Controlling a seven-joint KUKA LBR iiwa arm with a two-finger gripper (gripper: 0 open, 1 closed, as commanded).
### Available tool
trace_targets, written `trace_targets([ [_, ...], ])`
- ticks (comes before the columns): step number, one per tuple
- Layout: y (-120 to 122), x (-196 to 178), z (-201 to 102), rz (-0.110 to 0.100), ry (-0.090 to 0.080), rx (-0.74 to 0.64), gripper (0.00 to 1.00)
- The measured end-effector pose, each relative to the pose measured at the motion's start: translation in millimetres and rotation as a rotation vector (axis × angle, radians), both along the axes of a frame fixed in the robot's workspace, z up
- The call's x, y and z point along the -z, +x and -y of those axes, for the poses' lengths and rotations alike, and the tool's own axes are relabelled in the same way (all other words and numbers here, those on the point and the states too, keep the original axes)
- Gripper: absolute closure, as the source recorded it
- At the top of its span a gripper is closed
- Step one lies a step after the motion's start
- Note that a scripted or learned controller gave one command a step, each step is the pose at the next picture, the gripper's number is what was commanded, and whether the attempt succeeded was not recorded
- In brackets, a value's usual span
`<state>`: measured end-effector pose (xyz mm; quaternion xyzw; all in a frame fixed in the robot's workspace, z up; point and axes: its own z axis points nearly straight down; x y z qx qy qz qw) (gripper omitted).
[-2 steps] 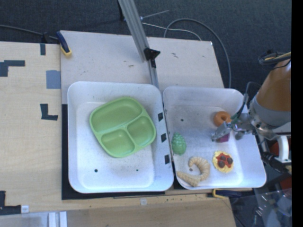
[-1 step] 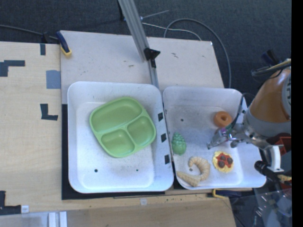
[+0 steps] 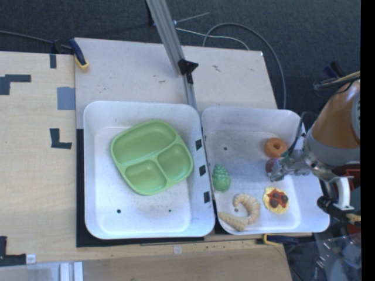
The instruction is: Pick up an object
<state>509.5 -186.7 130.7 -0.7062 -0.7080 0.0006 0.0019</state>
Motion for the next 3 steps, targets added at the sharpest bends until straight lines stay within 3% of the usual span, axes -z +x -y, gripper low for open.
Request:
trace_targets([
  [2, 6.9, -121.4, -7.8, 0.009, -0.004, 0.000, 1.00],
  [3, 7.7, -146.9, -8.2, 0.006, -0.003, 0.001, 1.00],
])
